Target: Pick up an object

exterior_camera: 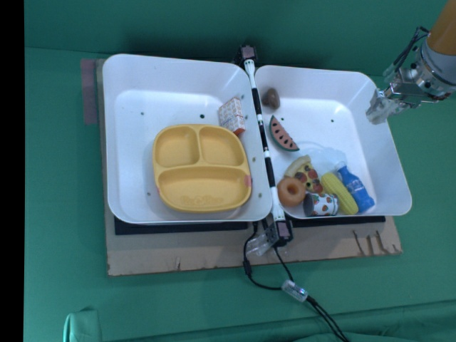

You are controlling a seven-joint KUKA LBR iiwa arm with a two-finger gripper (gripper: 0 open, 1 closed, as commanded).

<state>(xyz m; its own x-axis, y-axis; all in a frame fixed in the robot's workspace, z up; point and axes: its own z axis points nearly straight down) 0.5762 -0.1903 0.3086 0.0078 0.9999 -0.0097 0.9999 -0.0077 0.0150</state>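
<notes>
While my end effector [379, 110] hangs over the right bin [335, 98], grip state unreadable, I fear snagging the crowded toy pile [324, 187].

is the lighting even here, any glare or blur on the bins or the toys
Camera view: even, soft light, faint shadows; the white bins look bright but not blown out; the yellow tray is sharp; the small toys by the donut are soft; the tool is slightly blurred.
</notes>
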